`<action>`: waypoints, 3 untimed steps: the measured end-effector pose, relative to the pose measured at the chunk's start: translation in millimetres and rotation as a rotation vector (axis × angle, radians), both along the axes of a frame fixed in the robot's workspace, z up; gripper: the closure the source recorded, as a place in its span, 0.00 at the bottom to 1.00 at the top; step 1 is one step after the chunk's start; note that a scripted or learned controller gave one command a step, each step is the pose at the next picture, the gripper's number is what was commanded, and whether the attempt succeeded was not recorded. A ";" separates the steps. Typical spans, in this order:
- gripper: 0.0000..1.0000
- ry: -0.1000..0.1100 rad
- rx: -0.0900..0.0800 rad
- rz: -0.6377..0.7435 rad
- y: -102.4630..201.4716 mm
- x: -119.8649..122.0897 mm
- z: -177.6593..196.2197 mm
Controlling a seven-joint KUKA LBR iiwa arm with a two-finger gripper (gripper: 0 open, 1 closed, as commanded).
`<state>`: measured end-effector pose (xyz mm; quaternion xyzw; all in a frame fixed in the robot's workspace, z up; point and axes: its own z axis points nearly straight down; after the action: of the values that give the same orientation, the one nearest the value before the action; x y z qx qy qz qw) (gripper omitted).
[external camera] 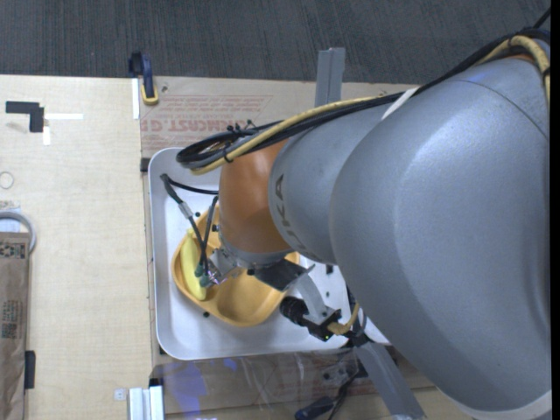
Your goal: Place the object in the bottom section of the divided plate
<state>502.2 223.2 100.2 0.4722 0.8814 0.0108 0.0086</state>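
Observation:
A yellow divided plate lies in the white bin, and only its left and front parts show. The arm's orange band and grey wrist hang right over the plate and cover its middle and its dividers. My gripper sits under the wrist, low over the plate and mostly hidden. A small green piece at the end of thin black cables lies against the plate's left side. I cannot tell whether it is the task's object.
The huge grey arm body fills the right half of the view. A printed cardboard sheet lies behind the bin. A brown bag rests at the bench's left edge. A grey post stands at the back.

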 end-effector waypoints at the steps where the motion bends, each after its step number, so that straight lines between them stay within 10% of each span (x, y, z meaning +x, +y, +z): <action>1: 0.00 0.000 0.000 -0.001 -0.4 0.3 0.3; 2: 1.00 0.000 -0.001 -0.006 -2.4 1.6 9.0; 3: 1.00 0.026 -0.013 -0.082 -24.4 78.9 134.9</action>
<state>581.0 198.8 235.1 0.5079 0.8614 -0.0013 0.0004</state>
